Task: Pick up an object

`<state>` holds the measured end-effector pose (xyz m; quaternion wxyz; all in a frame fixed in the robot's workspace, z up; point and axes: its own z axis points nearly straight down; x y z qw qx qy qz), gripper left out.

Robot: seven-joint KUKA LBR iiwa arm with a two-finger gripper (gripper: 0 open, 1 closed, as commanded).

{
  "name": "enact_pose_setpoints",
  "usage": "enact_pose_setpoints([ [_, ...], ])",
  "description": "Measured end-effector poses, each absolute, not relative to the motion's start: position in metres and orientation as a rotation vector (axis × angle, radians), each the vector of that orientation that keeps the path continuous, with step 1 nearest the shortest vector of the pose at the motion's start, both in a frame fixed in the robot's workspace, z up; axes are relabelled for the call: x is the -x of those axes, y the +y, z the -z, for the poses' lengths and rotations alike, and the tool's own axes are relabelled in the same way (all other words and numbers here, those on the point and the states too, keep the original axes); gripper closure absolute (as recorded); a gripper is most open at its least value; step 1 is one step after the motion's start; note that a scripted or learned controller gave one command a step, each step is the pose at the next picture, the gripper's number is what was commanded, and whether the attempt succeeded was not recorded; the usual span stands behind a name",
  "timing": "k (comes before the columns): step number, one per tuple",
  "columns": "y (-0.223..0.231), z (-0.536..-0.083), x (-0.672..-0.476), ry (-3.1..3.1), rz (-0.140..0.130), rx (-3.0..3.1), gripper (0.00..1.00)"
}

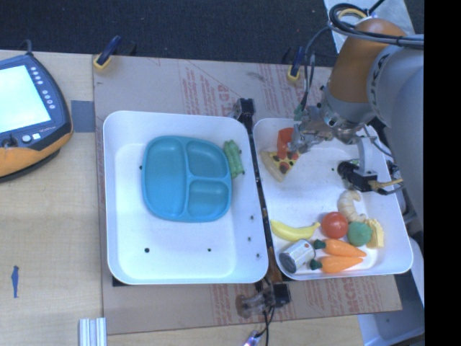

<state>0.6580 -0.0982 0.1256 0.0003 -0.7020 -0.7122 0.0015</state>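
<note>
From my station I see the gripper (pixel 294 147) low over the far-left corner of the right bin (pixel 325 184). A red piece (pixel 285 138) sits right at its fingertips, and the pizza slice (pixel 278 163) lies just below that, toward the bin's left wall. I cannot tell how wide the fingers stand, nor whether the red piece is actually pinched between them or only lying under them. So I judge the pick as not yet proven: the arm is at a candidate object, but nothing is visibly lifted clear of the bin floor.

What is left, as I read it, is a confirmed closure and a rise with something held.

The other candidates lie well apart from the gripper, clustered at the right bin's near edge: a banana (pixel 294 230), a can (pixel 295 254), a tomato (pixel 334 225), two carrots (pixel 340 256), a green piece (pixel 359 233) and a pale curled piece (pixel 349 203).

Left of the right bin, the left bin (pixel 122 193) carries a blue plate (pixel 187 178) with a green item (pixel 234 158) at its edge.

Faint reddish print runs over the cardboard (pixel 180 85) under the bins; it is too blurred for me to read. The can's label is illegible too.
</note>
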Motion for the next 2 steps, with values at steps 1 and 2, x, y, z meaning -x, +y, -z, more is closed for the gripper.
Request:
enact_pose_setpoints([
  [1, -0.098, -0.125, -0.658, -2.237, -0.005, 2.204, 0.0],
  [2, -0.099, -0.136, -0.658, -2.241, -0.004, 2.204, 1.0],
])
